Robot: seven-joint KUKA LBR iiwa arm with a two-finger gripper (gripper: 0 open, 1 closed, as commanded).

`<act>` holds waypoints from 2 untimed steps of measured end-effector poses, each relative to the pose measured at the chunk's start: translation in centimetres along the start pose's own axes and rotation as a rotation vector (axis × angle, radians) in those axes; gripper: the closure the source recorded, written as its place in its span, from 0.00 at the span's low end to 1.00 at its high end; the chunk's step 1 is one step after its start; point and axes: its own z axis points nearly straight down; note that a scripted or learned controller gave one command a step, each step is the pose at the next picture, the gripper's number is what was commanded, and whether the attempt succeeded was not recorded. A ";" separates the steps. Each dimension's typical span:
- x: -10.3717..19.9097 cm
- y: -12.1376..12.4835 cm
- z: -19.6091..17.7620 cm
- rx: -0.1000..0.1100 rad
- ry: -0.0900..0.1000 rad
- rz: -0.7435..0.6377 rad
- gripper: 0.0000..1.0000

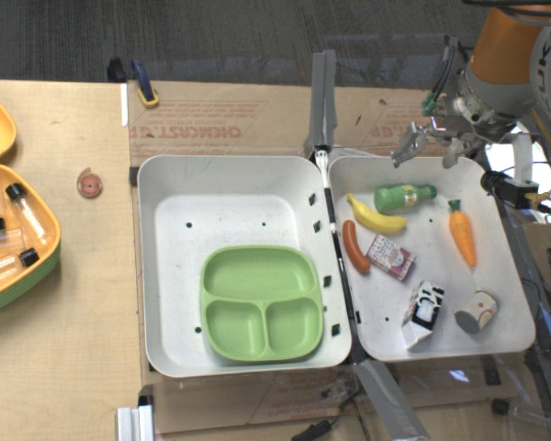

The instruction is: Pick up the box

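Camera view: my hand (436,145) hangs with fingers apart over the right bin's far edge; the box (390,256) lies untouched.

The box (390,256) lies in the right bin (510,338), right of the sausage (355,246), below the banana (376,215).

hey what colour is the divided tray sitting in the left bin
Light green. The divided tray shows clearly in the camera view, lying in the left bin.
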 end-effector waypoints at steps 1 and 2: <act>0.1 -5.2 13.9 -0.001 0.000 0.004 0.00; 1.6 -11.8 13.9 0.001 0.001 0.044 0.00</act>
